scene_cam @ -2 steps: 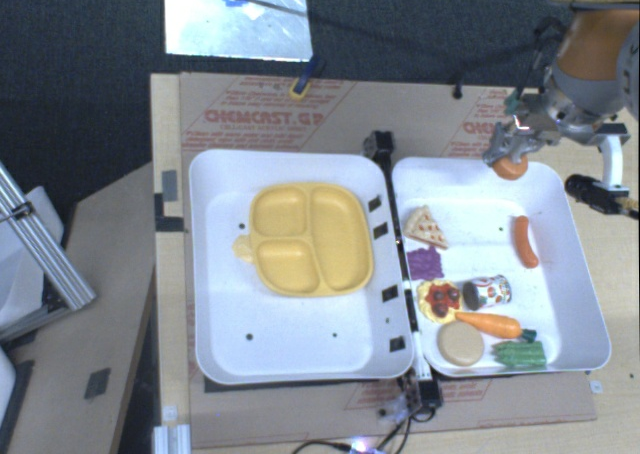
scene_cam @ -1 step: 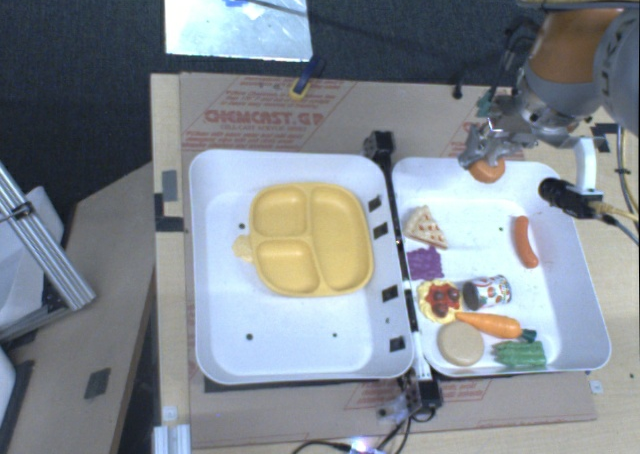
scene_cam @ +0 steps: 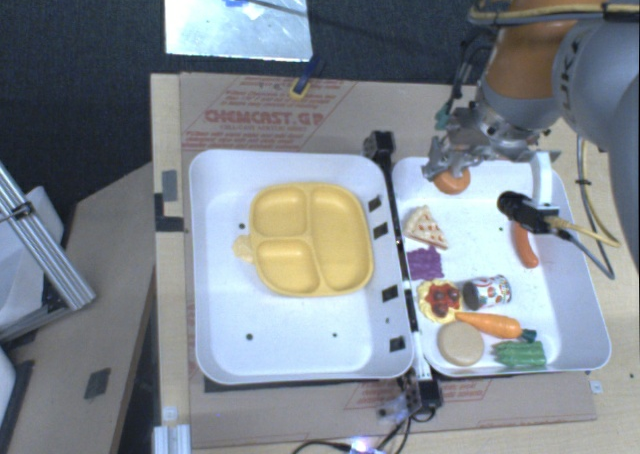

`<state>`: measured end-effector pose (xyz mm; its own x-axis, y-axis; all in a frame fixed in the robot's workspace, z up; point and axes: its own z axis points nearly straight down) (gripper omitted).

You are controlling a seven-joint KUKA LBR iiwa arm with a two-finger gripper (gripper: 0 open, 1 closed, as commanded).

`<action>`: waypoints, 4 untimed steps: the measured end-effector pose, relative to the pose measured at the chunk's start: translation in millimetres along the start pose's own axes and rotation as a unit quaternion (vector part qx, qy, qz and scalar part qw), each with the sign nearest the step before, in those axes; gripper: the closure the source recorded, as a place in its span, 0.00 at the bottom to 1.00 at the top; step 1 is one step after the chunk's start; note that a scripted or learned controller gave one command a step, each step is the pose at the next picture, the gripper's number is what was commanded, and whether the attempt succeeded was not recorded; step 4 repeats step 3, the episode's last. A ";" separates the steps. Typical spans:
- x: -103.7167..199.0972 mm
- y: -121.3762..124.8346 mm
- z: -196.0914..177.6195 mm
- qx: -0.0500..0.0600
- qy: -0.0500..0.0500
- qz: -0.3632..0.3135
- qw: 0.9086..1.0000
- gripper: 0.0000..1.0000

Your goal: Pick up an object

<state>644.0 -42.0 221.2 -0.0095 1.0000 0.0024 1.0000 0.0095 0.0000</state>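
So there are two white bins side by side: the left bin [scene_cam: 215,342] has one yellow divided tray [scene_cam: 305,238] with three compartments sitting in the middle, and the right bin [scene_cam: 590,332] holds all the small stuff. The arm [scene_cam: 560,42] comes in from the right, and its gripper [scene_cam: 452,170] sits at the far left corner of the right bin, right over one orange round thing [scene_cam: 453,182], touching or nearly so. Can't tell if the jaws are open or closed on it; it's roundish, so no real long axis. Nearby: one pizza slice [scene_cam: 427,228], one purple piece [scene_cam: 424,263], one sausage [scene_cam: 526,245], one can [scene_cam: 491,291], one carrot [scene_cam: 488,323], one tan disc [scene_cam: 461,344].
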 end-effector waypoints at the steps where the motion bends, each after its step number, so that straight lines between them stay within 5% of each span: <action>1: 57.0 -26.6 -3.1 0.000 0.000 0.000 1.000 1.00; 2: 87.7 -34.6 6.7 0.000 0.000 0.001 1.000 1.00; 4: 90.4 -43.5 -6.6 -0.001 -0.001 0.002 1.000 1.00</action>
